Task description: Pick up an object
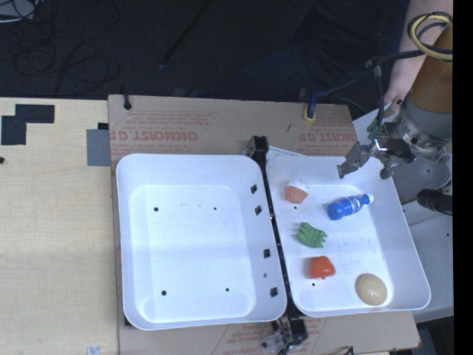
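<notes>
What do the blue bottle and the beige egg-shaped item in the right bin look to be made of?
Blue bottle: probably smooth plastic, judging by its even saturated colour, slight sheen and white cap. Beige egg-shaped item: matte, faintly speckled surface; could be plastic or foam, the view leaves it open.

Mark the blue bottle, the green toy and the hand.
blue bottle point(345, 207): camera view, middle of its blue body.
green toy point(312, 234): camera view, centre of its leafy shape.
hand point(367, 167): camera view, midway between its two spread fingertips, over the right bin's far edge.
</notes>
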`<state>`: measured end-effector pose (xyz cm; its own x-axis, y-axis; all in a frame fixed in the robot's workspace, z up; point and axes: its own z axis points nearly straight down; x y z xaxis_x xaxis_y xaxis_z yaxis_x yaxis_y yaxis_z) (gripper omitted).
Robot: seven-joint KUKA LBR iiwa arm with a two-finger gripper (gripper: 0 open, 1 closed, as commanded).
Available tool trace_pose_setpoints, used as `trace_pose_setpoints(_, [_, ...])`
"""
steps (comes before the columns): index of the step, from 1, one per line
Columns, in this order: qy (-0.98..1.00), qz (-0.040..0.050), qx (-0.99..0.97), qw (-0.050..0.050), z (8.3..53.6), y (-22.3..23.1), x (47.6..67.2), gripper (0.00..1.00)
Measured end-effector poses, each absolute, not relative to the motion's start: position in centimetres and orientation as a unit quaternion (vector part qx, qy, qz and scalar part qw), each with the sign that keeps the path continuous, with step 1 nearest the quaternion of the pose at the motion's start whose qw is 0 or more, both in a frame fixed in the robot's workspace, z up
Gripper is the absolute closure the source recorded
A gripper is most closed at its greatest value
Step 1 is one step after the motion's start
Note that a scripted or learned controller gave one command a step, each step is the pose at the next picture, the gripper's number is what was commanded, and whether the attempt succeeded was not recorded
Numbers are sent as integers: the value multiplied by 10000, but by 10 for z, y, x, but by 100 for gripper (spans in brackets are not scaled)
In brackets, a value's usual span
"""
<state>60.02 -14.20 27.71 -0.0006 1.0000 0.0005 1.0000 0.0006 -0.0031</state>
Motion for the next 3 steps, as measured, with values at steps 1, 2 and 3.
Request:
trace_pose_setpoints(1, [-7066, 45, -7075, 82, 144, -106, 546, 0])
trace_pose_setpoints(2, [-7045, 17, -7097, 30, 159, -110, 550, 100])
trace_pose_setpoints(3, [-7089, -43, -7053, -52, 286, -81, 601, 100])
